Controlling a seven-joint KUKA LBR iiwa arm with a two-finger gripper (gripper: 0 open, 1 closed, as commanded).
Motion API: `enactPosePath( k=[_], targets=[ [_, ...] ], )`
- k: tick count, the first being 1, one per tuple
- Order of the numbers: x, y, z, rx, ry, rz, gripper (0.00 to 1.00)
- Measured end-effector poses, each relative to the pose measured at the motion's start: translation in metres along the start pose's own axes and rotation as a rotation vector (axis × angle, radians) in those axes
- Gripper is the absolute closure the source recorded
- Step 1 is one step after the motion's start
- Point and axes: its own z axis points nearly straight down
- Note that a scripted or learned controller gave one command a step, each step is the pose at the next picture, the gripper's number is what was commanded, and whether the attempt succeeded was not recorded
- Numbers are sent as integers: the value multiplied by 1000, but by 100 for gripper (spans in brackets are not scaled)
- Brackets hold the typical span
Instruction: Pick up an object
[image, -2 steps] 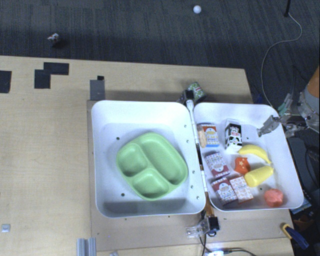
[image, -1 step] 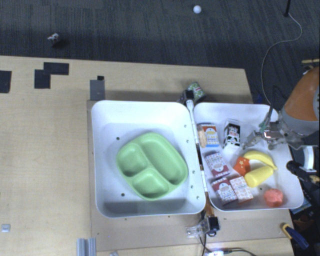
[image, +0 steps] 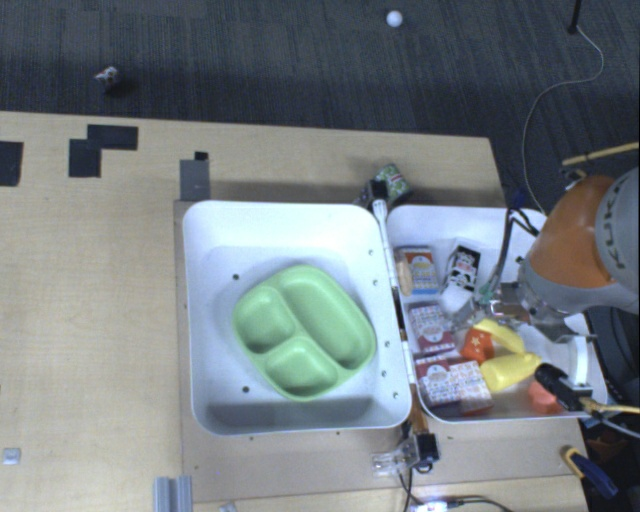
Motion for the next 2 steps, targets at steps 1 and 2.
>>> enactPosePath(
  k=[1, 2],
  targets=[
    [-1, 3, -12, -8, -3, -1, 100],
    [-1, 3, -12, -8, -3, -1, 0]
  ],
)
